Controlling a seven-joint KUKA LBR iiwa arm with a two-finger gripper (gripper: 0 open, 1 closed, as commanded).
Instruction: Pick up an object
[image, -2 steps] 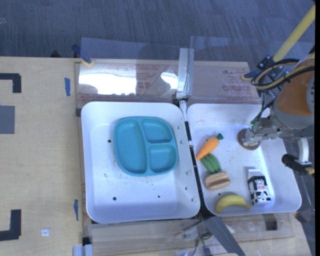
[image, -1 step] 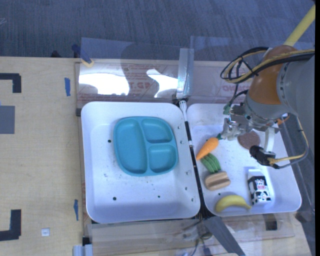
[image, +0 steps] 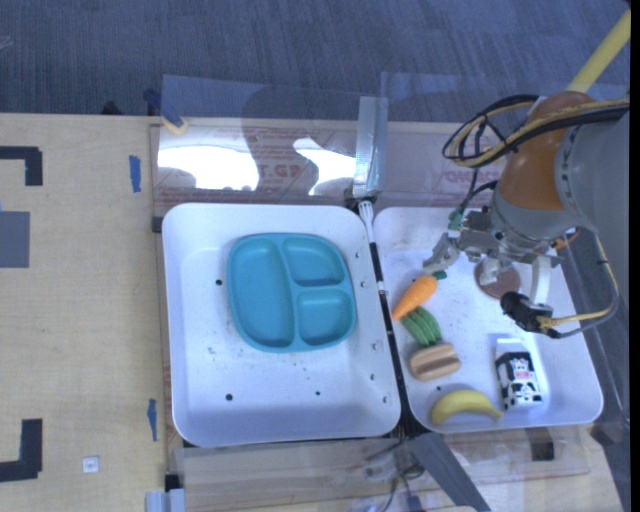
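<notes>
Overhead: two white bins (image: 190, 400); one blue divided plate (image: 292, 291) in the left; right bin holding one carrot (image: 416, 296), green vegetable (image: 424, 325), bun (image: 435, 362), banana (image: 464, 405), milk carton (image: 517, 373). Grey arm (image: 585, 160) bent over right bin's far end, gripper (image: 497, 262) lowered beyond carrot; whether spread or closed, unclear.

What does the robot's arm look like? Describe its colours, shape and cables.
The arm is thick, rounded and grey, with an orange band above the wrist. Black and yellow cables loop over it, and another cable curves below. The hand is small, grey and metallic.
</notes>
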